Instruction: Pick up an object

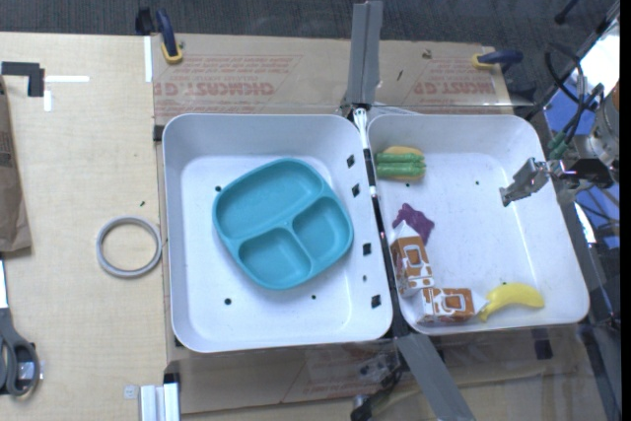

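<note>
The right bin [552, 242] holds several items. A yellow and green toy [400, 163] lies at its far left corner, and a purple piece [413, 219] sits below it. Two orange and white cartons [412, 266] [450, 305] lie along the left wall and front. A yellow banana [514, 298] rests at the front right. My gripper [521, 182] hangs over the right side of this bin, above bare floor and apart from every item. Nothing shows in it.
The left bin [187, 212] holds a teal divided plate [284, 222]. On the bench to the left lie a grey tape ring [129, 245], scissors [15, 365] and a brown bag [10, 182]. A metal divider post [365, 54] stands between the bins at the back.
</note>
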Available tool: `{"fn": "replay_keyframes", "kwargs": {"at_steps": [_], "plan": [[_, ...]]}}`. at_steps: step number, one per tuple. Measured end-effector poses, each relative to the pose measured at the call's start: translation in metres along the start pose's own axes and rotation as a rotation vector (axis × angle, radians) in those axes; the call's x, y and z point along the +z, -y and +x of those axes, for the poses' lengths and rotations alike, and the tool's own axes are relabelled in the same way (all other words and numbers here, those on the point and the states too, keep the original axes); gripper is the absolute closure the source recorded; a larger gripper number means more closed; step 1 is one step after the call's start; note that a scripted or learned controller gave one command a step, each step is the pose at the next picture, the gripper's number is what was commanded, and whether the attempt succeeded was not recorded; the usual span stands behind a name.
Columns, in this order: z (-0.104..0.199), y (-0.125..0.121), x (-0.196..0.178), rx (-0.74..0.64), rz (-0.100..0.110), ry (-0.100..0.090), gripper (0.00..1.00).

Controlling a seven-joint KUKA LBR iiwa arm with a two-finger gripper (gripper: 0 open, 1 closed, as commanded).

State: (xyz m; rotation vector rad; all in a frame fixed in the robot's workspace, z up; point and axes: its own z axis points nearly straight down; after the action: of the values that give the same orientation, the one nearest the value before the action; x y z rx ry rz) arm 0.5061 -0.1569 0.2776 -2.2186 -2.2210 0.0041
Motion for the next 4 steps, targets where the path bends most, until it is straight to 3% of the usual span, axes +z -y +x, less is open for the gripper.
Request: {"fn": "replay_keyframes", "kwargs": {"at_steps": [1,2,3,4], "plan": [[0.028,0.029,0.092,0.190,0.000,-0.001,0.00],[0.052,0.017,0.169,0.008,-0.018,0.009,0.00],[0.027,-0.062,0.185,-0.645,-0.005,0.002,0.00],[0.025,-0.062,0.185,-0.910,-0.005,0.002,0.00]]}}
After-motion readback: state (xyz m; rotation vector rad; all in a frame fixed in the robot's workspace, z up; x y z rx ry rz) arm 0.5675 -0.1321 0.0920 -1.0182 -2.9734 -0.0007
